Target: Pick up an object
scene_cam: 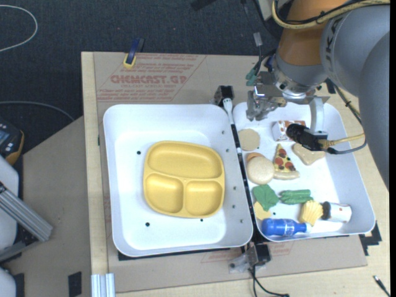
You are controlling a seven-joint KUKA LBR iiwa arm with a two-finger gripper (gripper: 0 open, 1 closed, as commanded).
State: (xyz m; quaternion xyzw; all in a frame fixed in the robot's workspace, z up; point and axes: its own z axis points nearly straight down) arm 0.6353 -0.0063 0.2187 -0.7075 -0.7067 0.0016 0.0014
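Lying nearest, against right bin point(354, 184) near wall: blue bottle point(283, 228). Crowding bin beyond: green pieces point(278, 197), pizza slice point(284, 162), round bun point(260, 168). Hovering over far left corner: gripper point(258, 109), finger state impossible to tell. Sitting in left bin point(117, 166): yellow tray point(183, 178), wide margins all round.

You have about 9 toy items lying in the right bin point(362, 198): a tan cookie point(249, 139), round bun point(260, 169), pizza slice point(284, 161), green leafy piece point(266, 197), green pod point(295, 196), blue bottle point(283, 228) on its side, yellow corn piece point(310, 212).
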